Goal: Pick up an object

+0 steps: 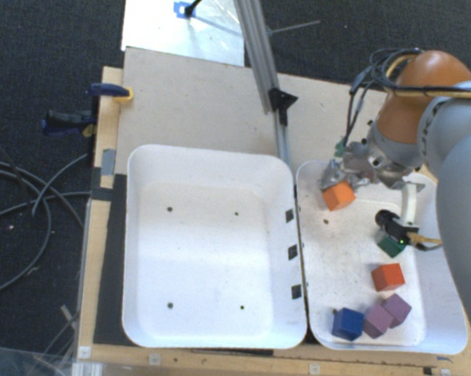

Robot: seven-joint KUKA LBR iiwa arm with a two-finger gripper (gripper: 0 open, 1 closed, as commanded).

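Gripper (338,184) at orange cube (338,196), no writing legible

Grey arm (469,160), orange band (424,78), black cables nr wrist.

No words, numbers, labels or brand marks can be read anywhere in the frame. The white bins (221,166), the blocks and the counter (194,105) carry no legible writing, and the arm's surfaces show none either.
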